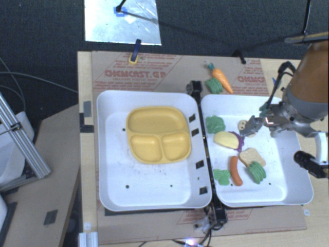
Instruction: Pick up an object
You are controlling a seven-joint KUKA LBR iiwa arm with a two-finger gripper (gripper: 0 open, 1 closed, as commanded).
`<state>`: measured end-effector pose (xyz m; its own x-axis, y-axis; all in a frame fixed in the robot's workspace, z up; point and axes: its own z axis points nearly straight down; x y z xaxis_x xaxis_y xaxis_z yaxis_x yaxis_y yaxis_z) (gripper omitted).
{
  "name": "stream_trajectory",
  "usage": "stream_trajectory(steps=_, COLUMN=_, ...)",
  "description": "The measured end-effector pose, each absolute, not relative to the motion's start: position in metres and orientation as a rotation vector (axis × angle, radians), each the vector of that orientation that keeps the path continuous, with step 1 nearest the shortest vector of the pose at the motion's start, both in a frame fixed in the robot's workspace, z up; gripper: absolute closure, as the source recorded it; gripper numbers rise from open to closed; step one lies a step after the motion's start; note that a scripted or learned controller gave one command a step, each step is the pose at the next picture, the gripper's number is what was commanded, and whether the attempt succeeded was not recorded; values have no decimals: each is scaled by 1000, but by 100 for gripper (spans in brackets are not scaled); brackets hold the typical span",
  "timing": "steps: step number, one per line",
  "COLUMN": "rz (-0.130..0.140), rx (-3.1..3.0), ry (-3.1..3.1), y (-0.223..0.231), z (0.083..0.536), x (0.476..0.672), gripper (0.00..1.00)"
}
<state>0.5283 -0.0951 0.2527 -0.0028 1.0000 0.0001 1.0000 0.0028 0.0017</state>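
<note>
The right bin (293,189) holds several toy foods: a green leafy piece (215,123), a pale yellow piece with a purple edge (226,140), a small round cookie (241,124), a slice of toast (251,157), a red sausage (235,170) and two more green pieces (222,177) (257,173). My gripper (251,127) hangs low over the bin, just right of the cookie and above the yellow piece. Nothing shows held in it.
The left bin (110,184) carries a yellow divided plate (157,135). A toy carrot (221,78) with a green top lies on the cardboard behind the right bin. A blue-and-yellow tool (135,52) lies at the back. The arm (308,94) covers the right bin's far right corner.
</note>
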Motion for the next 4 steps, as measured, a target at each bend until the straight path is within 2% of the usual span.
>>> stream_trajectory(steps=1, rz=-9, rx=2227, ry=2227, y=-113, z=118, x=532, gripper=0)
stream_trajectory(steps=2, rz=14, rx=2210, ry=2214, y=-98, z=88, x=490, gripper=0)
stream_trajectory(steps=3, rz=15, rx=2206, ry=2203, y=-101, z=101, x=493, gripper=100)
stream_trajectory(steps=4, rz=18, rx=2200, ry=2237, y=10, z=189, x=513, gripper=100)
